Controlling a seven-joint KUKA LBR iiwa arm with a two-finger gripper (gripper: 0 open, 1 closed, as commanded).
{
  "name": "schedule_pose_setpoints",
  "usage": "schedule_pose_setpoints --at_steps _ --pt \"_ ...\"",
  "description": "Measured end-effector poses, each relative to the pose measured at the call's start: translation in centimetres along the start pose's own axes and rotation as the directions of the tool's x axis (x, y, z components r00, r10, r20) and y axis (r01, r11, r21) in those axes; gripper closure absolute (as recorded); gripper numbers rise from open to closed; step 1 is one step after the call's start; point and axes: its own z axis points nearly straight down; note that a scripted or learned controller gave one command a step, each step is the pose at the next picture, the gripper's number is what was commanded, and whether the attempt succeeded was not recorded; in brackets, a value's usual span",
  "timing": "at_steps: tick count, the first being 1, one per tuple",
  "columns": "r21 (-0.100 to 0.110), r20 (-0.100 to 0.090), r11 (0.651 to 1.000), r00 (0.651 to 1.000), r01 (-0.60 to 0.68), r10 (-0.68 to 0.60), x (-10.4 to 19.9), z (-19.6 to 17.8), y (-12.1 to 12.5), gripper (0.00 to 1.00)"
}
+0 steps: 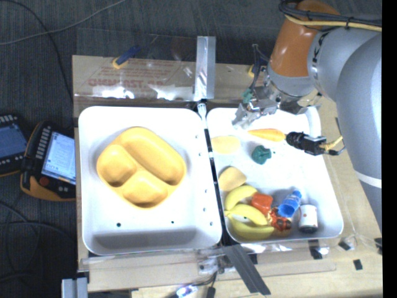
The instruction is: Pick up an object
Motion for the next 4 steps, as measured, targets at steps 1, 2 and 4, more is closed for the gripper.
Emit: schedule_pose_setpoints --at_steps 1,2,4 --pt "0.001 0.001 1.000 1.000 0.000 0.000 -0.1 0.0 0.0 0.00" --pt "0.000 0.004 0.998 0.998 0.057 -0.057 -4.7 1.3 0.0 0.00" --pt "-0.002 0.001 0.993 0.993 0.120 -0.120 -10.9 10.9 -0.1 0.00"
